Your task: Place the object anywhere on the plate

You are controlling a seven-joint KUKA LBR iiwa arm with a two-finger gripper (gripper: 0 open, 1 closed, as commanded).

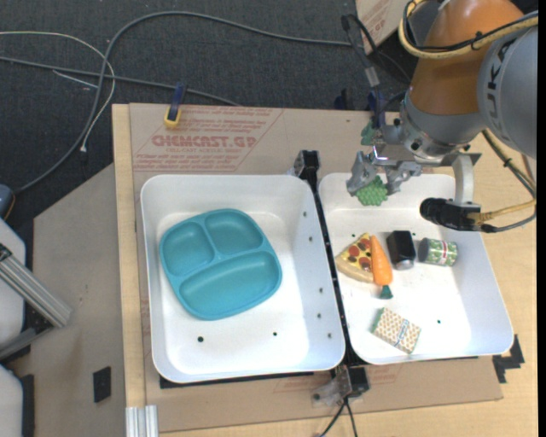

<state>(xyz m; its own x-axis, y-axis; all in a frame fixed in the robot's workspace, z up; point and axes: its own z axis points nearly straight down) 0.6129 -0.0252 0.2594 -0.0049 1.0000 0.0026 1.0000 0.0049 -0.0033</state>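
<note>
Camera view, gripper (pixel 375 181) closed around green broccoli (pixel 372 194), broccoli top hidden, plate (pixel 221 262) apart.

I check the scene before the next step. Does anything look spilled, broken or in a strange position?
Nothing stands out. The blue plate lies flat in the left bin. The carrot partly overlaps the pizza slice in the right bin; nothing looks spilled or damaged.

Dark grey carpet floor (pixel 256 51) fills the upper frame and left side, with thin white cables (pixel 94 60) looping across the upper left. A brown cardboard sheet (pixel 213 141) with red print covers the worktop, a blue-yellow clamp (pixel 176 104) at its top edge. Pale metal framing (pixel 30 290) sits at the left edge, a cardboard box corner (pixel 380 13) at top; lighting even.
</note>
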